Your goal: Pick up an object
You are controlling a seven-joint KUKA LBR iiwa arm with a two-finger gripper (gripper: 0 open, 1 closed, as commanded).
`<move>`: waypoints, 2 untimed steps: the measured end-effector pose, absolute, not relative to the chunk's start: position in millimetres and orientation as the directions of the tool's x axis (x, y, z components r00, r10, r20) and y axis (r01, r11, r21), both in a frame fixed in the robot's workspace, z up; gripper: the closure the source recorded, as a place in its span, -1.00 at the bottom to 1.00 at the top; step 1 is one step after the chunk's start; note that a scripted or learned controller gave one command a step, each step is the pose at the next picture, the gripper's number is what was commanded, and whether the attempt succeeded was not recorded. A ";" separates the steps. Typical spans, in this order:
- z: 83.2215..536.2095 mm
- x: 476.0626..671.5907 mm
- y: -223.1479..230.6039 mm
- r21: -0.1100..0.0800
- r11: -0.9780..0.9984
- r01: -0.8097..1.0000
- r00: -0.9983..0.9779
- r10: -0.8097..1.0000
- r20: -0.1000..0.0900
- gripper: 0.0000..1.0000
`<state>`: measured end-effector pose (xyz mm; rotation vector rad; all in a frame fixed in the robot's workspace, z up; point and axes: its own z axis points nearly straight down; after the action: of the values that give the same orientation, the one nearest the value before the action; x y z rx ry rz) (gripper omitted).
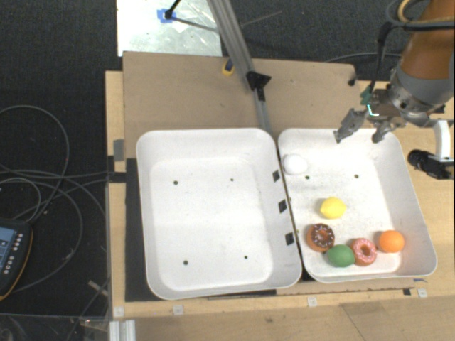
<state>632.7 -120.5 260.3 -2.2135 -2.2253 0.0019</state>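
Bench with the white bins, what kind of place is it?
Probably a robot lab: an arm hangs its open end effector over two bins of toy food, like a doughnut, with cables on the floor.

two shallow bins sit side by side on a bench (114, 190), their inner edges touching. the left bin (153, 212) lies beside the right bin (412, 190), which holds six things. a ball (294, 165) rests in its far left corner, against the wall. a lemon (333, 207) lies near the middle. along the near wall runs a row: a doughnut (320, 237) at the left, then a lime (340, 255) touching it, a second doughnut (364, 251), and an orange (391, 241) at the right. the gripper (362, 128) hangs over the right bin's far edge, fingers spread apart, well behind the row.
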 end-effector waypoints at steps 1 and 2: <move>262.7 633.4 -120.5 0.001 0.006 1.000 -0.006 1.000 0.000 -1.00; 199.9 633.5 -120.9 -0.004 0.002 1.000 -0.002 1.000 0.001 -1.00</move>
<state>633.5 -120.9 199.9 -2.2172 -2.2208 0.0039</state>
